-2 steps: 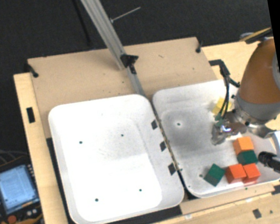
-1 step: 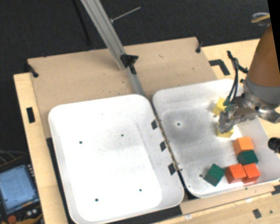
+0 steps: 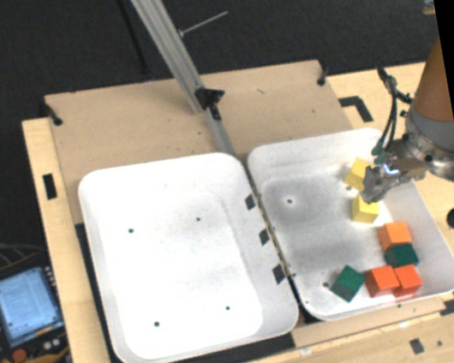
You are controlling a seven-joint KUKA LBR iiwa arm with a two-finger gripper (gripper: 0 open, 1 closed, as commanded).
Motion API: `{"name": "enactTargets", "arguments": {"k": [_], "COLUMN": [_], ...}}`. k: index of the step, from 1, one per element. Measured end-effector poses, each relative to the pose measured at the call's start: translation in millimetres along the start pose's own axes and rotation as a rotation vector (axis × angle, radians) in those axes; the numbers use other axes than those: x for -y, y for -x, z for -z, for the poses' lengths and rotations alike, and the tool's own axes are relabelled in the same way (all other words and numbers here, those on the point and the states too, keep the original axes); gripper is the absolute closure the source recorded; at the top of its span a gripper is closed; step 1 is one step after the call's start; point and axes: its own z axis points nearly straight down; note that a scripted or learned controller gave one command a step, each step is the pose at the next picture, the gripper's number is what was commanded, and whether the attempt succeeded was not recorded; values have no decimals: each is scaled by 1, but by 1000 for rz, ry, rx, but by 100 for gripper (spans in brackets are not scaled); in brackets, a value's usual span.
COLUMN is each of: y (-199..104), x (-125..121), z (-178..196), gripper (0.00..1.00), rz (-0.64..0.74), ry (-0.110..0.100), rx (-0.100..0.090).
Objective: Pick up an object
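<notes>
Wood bench (image 3: 155, 119) on dark floor, two white bins side by side: left bin (image 3: 107, 241) bare, right bin (image 3: 295, 173) with small blocks. Slanted metal pole (image 3: 173, 47) runs in from the top; tablet (image 3: 22, 303) off the bench at left.

Arm (image 3: 432, 110) reaches in from the right. Gripper (image 3: 377, 183) sits low in the right bin, between two yellow blocks: upper yellow block (image 3: 358, 172) just beside it on the left, lower yellow block (image 3: 364, 211) just below. Touching or apart, cannot tell. Gripper state: cannot tell, too small and blurred. No block seen held.

Other blocks sit near the front right corner: orange block (image 3: 395, 234), dark green block (image 3: 402, 254), orange pair (image 3: 394, 279), tilted green block (image 3: 346, 283) a bit apart to the left.

Likely target is a yellow block. Judgement: light, rigid, flat-sided, not fragile; smooth faces could slip. Best hold is across two opposite flat faces at mid-height, squared to the block. Lower one looks rotated, so a skewed pinch could spin it out. Neighbours are near, crowding risk.
</notes>
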Motion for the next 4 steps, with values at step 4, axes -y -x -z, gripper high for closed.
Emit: {"name": "enactTargets", "arguments": {"k": [4], "y": [-212], "x": [24], "z": [-13], "gripper": [100], "rz": [4], "ry": [-6], "rx": [-4]}}
